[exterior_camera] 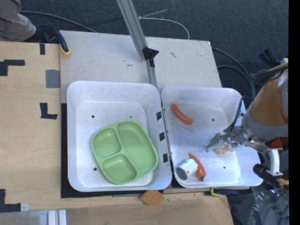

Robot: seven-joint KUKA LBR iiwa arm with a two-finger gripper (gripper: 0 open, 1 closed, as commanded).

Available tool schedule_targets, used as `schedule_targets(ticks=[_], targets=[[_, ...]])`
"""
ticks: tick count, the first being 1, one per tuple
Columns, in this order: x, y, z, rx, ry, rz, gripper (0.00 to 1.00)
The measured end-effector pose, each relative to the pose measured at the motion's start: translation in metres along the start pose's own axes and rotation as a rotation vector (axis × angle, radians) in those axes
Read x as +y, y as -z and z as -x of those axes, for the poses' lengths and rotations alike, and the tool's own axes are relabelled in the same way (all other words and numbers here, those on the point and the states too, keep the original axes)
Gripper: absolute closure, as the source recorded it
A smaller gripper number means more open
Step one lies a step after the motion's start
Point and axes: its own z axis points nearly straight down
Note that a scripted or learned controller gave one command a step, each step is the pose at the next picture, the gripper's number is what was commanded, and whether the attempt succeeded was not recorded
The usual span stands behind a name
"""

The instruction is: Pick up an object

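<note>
Hovering low in the right bin (229,97), the jaws seem clenched around a tan lump (220,149)

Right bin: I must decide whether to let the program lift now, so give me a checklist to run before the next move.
1. Gripper is low inside the right bin: ok.
2. Tan object sits at the gripper: ok.
3. Tan object gripped: cannot tell.
4. Hot dog lies apart from the gripper: ok.
5. White cup and carrot, touching each other, lie apart from the gripper: ok.
6. Green plate is in the left bin, out of the way: ok.
</note>
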Motion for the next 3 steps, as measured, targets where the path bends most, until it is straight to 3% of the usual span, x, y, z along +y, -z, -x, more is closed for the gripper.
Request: schedule_targets(ticks=[1,2,3], targets=[[0.001,-0.036,0.0,-0.003,0.0,0.008,0.0],[0.001,-0.026,-0.001,-0.001,0.0,0.007,1.0],[0.007,0.023,-0.01,-0.003,0.002,0.011,1.0]])
